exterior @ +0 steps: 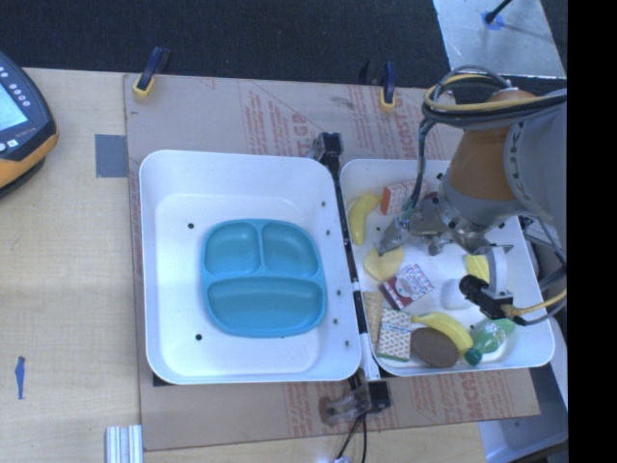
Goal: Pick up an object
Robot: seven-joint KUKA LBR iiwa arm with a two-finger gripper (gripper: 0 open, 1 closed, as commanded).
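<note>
Desk [77,287]: you see cardboard under two white bins; blue divided plate [263,278] in the left bin [164,258].
Banana [359,218]: right bin [540,355], just left of the claw.
Claw [393,239]: can't tell its state.

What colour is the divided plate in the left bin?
Light blue; the divided plate shows plainly in the camera view.

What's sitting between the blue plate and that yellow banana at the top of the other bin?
Bare white floor of the left bin, then the two bins' touching rims, seen from above.
</note>
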